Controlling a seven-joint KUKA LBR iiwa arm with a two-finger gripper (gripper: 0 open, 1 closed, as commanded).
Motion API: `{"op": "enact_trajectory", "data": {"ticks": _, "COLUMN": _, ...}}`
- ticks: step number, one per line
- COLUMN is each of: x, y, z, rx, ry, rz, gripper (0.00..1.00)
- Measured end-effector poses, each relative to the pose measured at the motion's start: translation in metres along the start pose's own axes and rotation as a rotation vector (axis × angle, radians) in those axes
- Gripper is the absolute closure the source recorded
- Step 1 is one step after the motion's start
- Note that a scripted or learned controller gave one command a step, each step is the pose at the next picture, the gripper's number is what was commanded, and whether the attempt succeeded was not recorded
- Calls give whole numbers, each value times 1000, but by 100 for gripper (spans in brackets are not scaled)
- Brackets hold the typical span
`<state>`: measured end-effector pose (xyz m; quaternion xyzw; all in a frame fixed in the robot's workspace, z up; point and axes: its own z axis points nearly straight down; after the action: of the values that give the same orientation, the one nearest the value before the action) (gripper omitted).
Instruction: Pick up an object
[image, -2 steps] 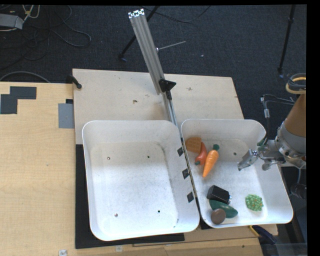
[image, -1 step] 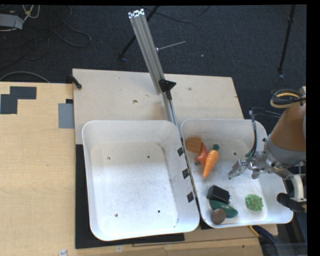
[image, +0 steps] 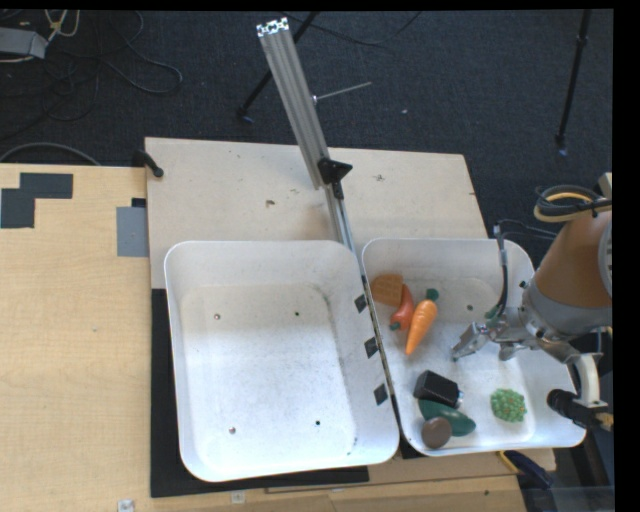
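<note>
- The grey arm with its orange band (image: 578, 265) reaches in from the right, and its two-finger gripper (image: 478, 340) hangs over the middle of the right-hand shallow white bin (image: 455, 250).
- The metal fingers (image: 466, 347) look spread apart with nothing between them; the tips point left, toward the toys, and whether they touch the bin floor cannot be told.
- No single thing is set by the task, so any toy in that bin would do. Nearest the fingers lies the orange plastic carrot with a green top (image: 421, 324), to their left and clear of them.
- Just beside the carrot, touching or nearly so, are a red pepper-shaped toy (image: 403, 308) and a brown, bread-like piece (image: 387, 289) near the bin's left wall.
- Toward the front edge sit a black box-shaped block (image: 436, 387), a dark green flat piece (image: 452, 420) and a brown round lump (image: 436, 432), crowded together; a light green knobbly ball (image: 508, 405) lies alone to their right.
- The carrot is probably light, stiff hollow plastic and rather smooth, so it may slip or roll; a grip across its thicker middle, square to its long axis, seems best.
- The green ball stands free of neighbours and looks rough-skinned, likely the easier hold.
- The left-hand white bin (image: 200, 270) sits alongside on the pale surface (image: 230, 190).
</note>
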<state>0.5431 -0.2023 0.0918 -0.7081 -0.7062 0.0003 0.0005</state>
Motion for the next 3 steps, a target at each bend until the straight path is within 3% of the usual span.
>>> {"op": "enact_trajectory", "data": {"ticks": 1, "x": -1, "y": 0, "z": -10, "rx": 0, "ry": 0, "rz": 4, "gripper": 100}}
{"op": "enact_trajectory", "data": {"ticks": 3, "x": -7, "y": 12, "z": -127, "rx": -5, "ry": -2, "rz": -3, "gripper": 100}}
